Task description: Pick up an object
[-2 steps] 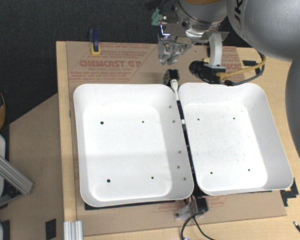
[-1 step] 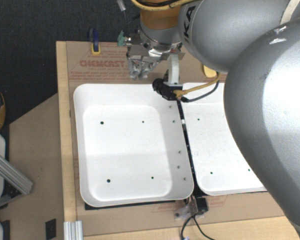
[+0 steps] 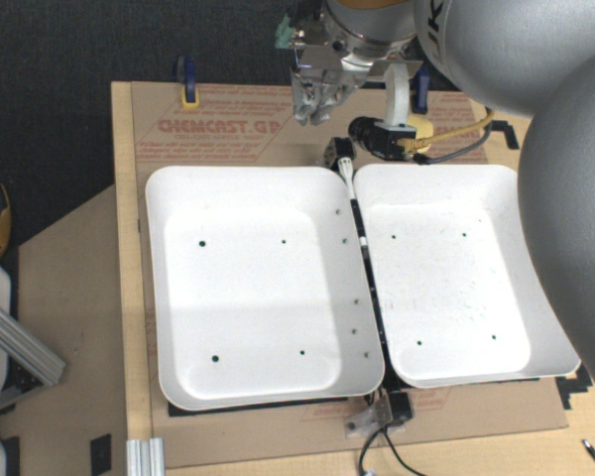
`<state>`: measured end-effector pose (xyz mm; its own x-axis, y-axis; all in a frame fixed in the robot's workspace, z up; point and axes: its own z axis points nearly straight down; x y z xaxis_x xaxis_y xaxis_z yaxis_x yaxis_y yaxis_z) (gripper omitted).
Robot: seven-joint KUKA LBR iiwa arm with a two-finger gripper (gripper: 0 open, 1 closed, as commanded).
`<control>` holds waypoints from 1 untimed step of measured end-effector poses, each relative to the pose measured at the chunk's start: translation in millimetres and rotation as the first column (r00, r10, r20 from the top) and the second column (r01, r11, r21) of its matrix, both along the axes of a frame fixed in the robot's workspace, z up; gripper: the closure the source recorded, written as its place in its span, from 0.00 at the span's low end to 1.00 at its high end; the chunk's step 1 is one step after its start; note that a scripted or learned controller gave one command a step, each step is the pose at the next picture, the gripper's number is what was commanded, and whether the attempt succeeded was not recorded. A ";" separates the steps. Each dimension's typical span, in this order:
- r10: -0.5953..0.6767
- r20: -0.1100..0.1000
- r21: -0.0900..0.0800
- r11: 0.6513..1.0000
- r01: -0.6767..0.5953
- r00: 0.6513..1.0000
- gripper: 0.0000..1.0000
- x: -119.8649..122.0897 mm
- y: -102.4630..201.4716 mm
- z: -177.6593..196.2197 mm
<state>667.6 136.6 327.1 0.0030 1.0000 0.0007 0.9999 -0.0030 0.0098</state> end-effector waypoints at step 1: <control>0.012 -0.017 0.001 1.000 -0.012 1.000 1.00 -3.5 94.4 -62.8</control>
